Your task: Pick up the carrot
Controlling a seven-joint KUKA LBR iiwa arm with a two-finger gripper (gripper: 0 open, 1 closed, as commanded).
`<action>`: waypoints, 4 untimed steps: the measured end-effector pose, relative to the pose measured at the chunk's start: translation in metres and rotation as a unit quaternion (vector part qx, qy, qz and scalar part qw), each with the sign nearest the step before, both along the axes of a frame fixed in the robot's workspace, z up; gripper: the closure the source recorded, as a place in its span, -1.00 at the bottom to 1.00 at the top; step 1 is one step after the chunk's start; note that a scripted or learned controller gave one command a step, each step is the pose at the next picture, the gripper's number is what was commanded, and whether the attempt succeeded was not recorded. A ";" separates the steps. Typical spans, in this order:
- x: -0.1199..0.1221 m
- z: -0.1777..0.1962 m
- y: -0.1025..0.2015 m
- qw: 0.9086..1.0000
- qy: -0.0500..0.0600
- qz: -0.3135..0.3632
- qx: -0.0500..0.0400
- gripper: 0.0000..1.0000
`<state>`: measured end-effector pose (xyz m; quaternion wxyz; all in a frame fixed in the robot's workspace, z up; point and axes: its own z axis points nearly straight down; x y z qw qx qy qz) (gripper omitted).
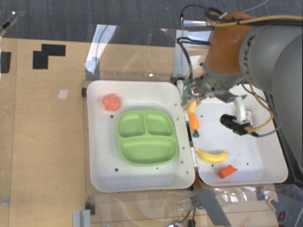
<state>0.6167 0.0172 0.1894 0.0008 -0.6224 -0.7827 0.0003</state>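
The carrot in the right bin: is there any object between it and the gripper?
Nothing visible stands between them. The gripper is just above the carrot, with a small yellow piece lying against the carrot's upper end, close to the fingertips. The banana lies lower in the bin, clear of the approach.

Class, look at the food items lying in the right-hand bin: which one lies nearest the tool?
The small orange carrot with the green stem end, by the bin's left wall. The yellow banana and orange-red wedge lie farther toward the front edge.
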 end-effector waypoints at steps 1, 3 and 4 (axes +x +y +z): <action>0.002 0.008 0.000 1.000 0.000 0.000 0.000 1.00; 0.005 0.022 0.001 1.000 0.001 0.002 0.000 1.00; 0.033 0.020 0.052 0.991 -0.002 0.135 0.000 1.00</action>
